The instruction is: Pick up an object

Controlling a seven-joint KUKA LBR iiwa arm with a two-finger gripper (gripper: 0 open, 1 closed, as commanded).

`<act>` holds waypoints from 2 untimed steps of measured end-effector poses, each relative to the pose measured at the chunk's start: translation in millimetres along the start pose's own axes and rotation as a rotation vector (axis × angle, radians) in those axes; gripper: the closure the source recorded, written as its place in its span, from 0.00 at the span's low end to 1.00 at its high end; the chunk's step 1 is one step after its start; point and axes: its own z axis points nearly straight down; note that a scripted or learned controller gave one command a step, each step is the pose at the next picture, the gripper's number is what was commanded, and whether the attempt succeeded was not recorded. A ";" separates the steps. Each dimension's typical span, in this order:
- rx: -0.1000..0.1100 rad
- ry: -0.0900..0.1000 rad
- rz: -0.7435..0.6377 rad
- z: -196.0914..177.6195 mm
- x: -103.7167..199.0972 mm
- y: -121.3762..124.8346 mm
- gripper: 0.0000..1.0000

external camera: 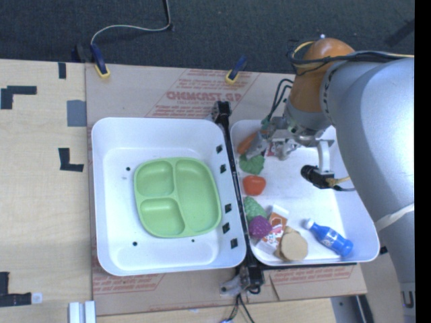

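The tool point(275, 142) is positioned over the far left part of the right shallow white plastic bin point(303, 204), carried on the grey arm point(377, 126) with its orange band point(316, 73). Whether the tool is open or closed cannot be told from this angle, and nothing is seen held in it.

Candidate objects for picking are all located in the right bin:

- An orange tapered carrot-shaped piece point(246, 142) lies just beside the tool, towards the bin's left wall.
- A green leafy piece point(253, 162) lies just below the carrot-shaped piece, near the tool.
- A round red-orange tomato-shaped piece point(254, 184) is placed next along the left wall.
- A green knobbly piece point(254, 207) and a purple rounded piece point(259, 227) follow, close together.
- A red and white packet point(275, 226) lies beside the purple piece, touching a round tan disc point(293, 246) at the near wall.
- A blue plastic bottle with a white cap point(331, 239) lies on its side in the near right corner, well apart from the tool.

The left shallow white plastic bin point(111, 180) contains a light green divided plastic plate point(178, 197), laid flat near its centre.

Both bins rest on a brown cardboard sheet with red print point(188, 93), which is laid on the pale wooden counter point(34, 200).
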 end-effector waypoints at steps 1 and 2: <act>-0.004 0.006 -0.002 0.4 -5.2 1.2 0.00; -0.005 0.001 0.000 0.1 -3.0 0.9 0.00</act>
